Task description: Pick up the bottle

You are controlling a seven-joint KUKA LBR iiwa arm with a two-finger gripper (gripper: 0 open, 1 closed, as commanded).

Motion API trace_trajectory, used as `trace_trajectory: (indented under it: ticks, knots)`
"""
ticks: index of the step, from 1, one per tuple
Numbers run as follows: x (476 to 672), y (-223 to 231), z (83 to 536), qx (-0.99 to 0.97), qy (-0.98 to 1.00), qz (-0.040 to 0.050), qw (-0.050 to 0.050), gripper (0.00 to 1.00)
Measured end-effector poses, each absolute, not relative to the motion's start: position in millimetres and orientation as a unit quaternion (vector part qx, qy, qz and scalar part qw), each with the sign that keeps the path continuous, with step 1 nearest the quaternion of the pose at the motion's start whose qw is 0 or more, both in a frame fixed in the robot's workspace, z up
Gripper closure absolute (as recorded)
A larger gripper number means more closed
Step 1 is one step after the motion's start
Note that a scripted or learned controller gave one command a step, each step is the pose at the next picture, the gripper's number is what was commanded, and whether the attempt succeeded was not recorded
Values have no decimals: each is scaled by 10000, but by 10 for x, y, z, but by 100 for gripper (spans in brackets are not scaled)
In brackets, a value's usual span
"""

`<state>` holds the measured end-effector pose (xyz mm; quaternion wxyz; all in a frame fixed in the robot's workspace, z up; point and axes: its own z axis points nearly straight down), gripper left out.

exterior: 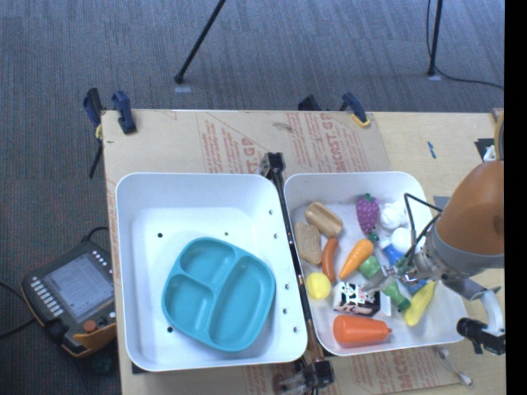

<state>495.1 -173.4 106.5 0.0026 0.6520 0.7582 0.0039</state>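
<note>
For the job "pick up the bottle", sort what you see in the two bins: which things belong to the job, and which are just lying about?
Belongs to the job:
bottle, partly hidden by the arm
gripper
right bin

Just lying about:
blue plate in the left bin
grapes
bread roll
two carrots
lemon
banana

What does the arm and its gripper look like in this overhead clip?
The arm has a broad orange band over a rounded grey wrist section. Thin dark cables loop along its left side. Below sits the small gripper, metallic grey with dark parts. A dark fitting on a pale bracket juts out near the bin's lower right corner.
</note>
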Motion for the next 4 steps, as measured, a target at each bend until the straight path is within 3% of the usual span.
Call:
trace_trajectory:
  ticks: [1,2,3,4]
  knots:
    - [4959,-1725,1163,6530,7574,48,14,100]
    - [5313,-1041,2278,7444,6677,-1,-11,100]
    - [4934,-1196,2935,7290,6845,-2,-3,100]
    - [4761,-1798,3092,8123,5832,-3,-3,100]
